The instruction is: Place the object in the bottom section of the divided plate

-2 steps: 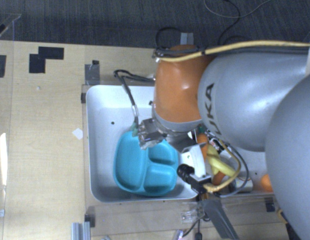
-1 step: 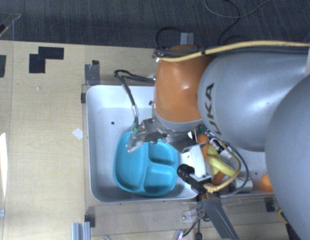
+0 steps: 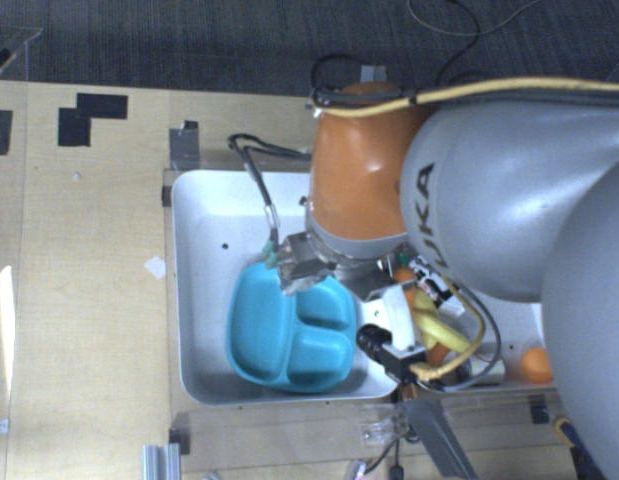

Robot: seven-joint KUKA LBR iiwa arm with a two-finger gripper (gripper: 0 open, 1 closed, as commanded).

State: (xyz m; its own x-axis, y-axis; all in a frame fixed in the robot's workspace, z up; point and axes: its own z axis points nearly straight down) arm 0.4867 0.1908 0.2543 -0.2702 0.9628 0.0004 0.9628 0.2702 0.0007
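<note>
In left bin (image 3: 199, 298): blue divided plate (image 3: 289, 333) near front wall; hand (image 3: 294, 268) at plate's back rim, state unclear.

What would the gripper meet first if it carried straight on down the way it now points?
Probably the blue divided plate: the gripper sits over its upper rim, pointing down into the left bin. Depth is hard to judge, so contact may already exist.
</note>
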